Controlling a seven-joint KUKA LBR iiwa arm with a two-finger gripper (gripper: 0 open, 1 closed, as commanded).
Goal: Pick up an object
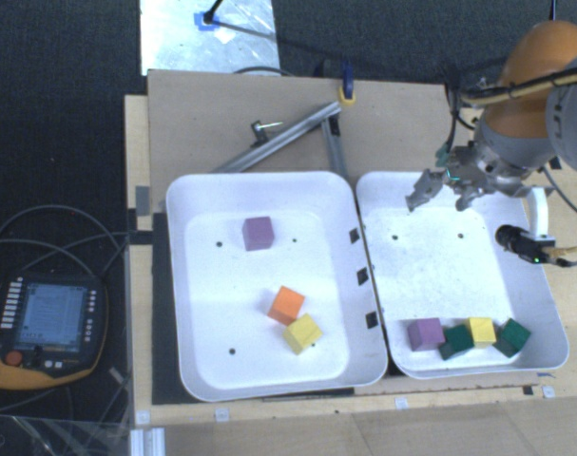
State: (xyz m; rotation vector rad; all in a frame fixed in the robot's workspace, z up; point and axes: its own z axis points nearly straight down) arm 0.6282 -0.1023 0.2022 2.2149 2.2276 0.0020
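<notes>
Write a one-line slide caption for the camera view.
Open pincer above the right bin, far from its four blocks; three blocks lie in the left bin.

Grey arm [554, 126], orange band [545, 60], metallic two-finger gripper [447, 196], possibly thin cables alongside wrist

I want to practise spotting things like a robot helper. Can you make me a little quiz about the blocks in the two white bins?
1. How many blocks lie in the left shallow white bin?
2. True or false: the small orange cube touches the small yellow cube beside it.
3. Which block sits farthest left in the row in the right shallow white bin: a) purple cube, b) yellow cube, c) dark green cube?

Key: 1. Three, counting the purple cube at the far end. 2. True. 3. a. The two-finger gripper hovers over the far end of that bin, away from the row.
</notes>
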